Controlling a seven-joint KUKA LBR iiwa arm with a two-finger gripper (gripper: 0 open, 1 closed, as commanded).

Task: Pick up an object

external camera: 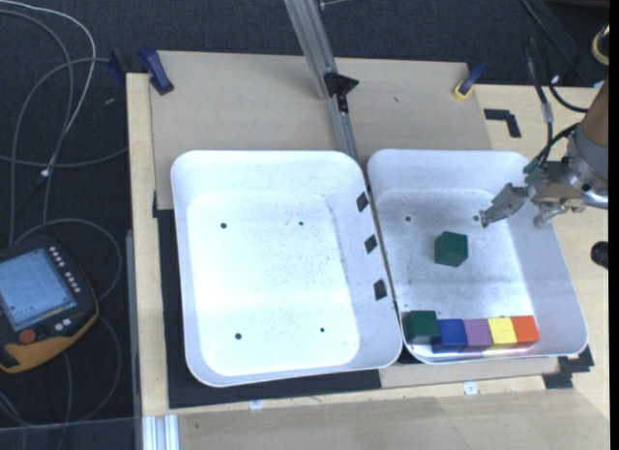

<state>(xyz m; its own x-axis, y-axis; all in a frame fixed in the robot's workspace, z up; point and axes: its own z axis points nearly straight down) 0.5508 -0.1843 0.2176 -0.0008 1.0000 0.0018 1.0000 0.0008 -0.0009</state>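
The hand [530, 205] hangs over the right bin [553, 274], fingers spread wide, holding nothing, up and right of the green cube [451, 248].

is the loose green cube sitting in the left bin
No, the green cube lies on the floor of the right bin, apart from the row of coloured blocks along its near edge.

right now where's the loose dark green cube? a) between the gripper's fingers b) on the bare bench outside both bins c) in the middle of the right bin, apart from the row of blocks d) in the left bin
c: the dark green cube sits alone on the floor of the right bin, apart from the row of coloured blocks at its near edge and from the gripper.
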